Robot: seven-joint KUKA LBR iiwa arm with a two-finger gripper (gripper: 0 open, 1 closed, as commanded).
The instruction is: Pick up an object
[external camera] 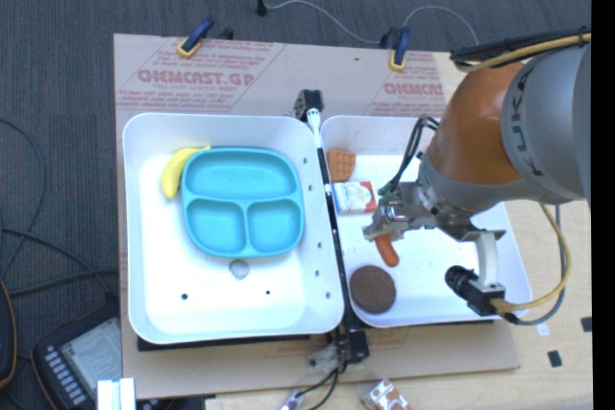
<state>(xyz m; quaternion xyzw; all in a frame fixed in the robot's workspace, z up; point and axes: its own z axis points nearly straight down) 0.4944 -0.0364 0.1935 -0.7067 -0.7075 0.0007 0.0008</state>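
- The gripper [389, 228] of the grey KUKA arm [500, 139], its orange band broad across the wrist, hangs low over the right bin [509, 288]; from this angle the view does not settle whether it is open, closed or holding anything.
- An orange, carrot-like piece [387, 252] lies on the bin floor just below the gripper tip, close enough that contact cannot be ruled in or out.
- A small white-and-red packet [354, 197] rests just beside the gripper, toward the divider between the bins.
- An orange, waffle-textured square [340, 162] sits farther up the same bin, near its upper left corner.
- A round brown disc [372, 288], cookie-like, lies near the bin's lower left corner, well below the gripper.
- In the left bin [154, 302], a blue three-compartment tray [243, 203] lies flat, with a yellow banana [176, 170] curved against its upper left edge.
- A small grey object [238, 270] sits just below the tray.
- Both bins rest on a cardboard-covered bench [202, 77], held by two clamps [196, 36] at its far edge.
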